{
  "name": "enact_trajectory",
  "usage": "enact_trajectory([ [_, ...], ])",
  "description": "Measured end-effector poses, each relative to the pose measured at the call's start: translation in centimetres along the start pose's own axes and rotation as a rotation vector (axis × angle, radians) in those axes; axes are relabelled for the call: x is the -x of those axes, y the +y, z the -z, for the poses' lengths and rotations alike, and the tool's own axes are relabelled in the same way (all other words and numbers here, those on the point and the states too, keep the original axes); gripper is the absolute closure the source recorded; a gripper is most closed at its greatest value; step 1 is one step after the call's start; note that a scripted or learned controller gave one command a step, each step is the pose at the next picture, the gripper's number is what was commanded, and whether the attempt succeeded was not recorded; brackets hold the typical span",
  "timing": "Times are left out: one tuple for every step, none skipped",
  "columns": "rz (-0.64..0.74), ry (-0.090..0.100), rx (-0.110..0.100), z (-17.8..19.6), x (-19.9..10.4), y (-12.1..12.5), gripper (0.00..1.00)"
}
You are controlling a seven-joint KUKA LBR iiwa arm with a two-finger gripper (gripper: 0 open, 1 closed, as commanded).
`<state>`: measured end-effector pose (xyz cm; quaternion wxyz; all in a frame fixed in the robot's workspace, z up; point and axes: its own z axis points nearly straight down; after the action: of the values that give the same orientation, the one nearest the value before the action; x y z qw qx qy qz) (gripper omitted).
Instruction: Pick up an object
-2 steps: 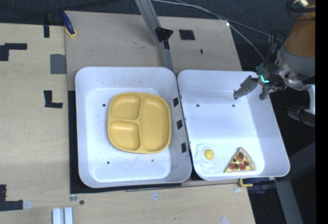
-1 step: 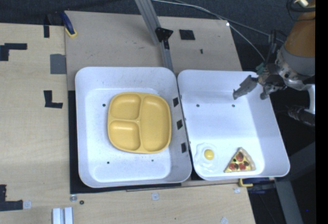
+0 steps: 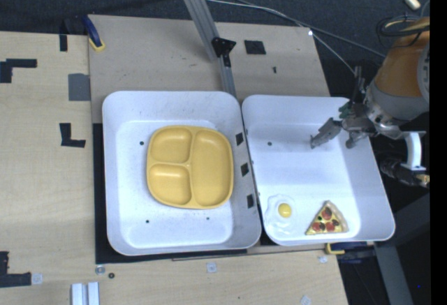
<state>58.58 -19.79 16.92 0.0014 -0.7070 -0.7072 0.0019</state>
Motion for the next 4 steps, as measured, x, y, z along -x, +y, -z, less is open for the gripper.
enact_trajectory([
  [0.001,0.0,0.0,-4.4,0.1,-0.4,0.0],
  [0.001,-0.002,0.006,-8.5,0.1,-0.3,0.0],
  [0.002,-0.004,0.012,-7.1,0.1,-0.1,1.0],
  [0.001,0.0,0.007,-0.9,0.4,-0.4,1.0],
])
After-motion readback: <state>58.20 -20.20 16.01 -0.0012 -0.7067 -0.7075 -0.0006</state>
